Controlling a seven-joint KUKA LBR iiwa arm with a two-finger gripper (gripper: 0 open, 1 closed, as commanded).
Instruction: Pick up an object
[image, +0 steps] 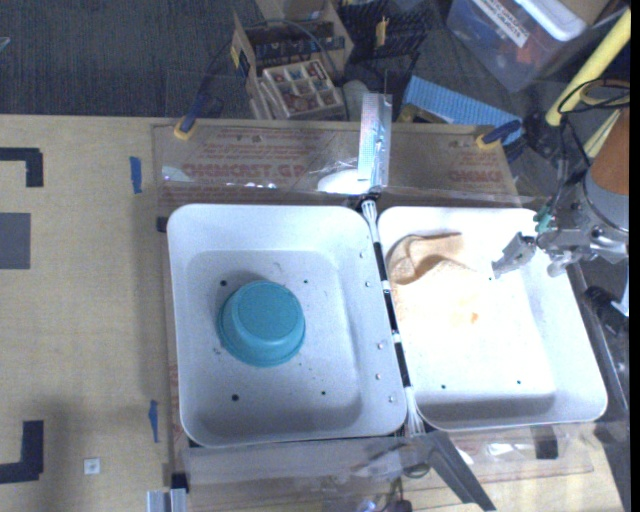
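Gripper hangs over the right bin; whether it is spread cannot be told.
A tan rag lies at its 9 o'clock, unobstructed; the blue bowl sits upturned in the left bin, well apart.

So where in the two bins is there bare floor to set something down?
Left bin: the blue bowl sits left of centre, leaving floor open toward the divider and the near wall. Right bin: the near half is bare; its far-left corner holds a tan object, and the gripper crowds the far right.
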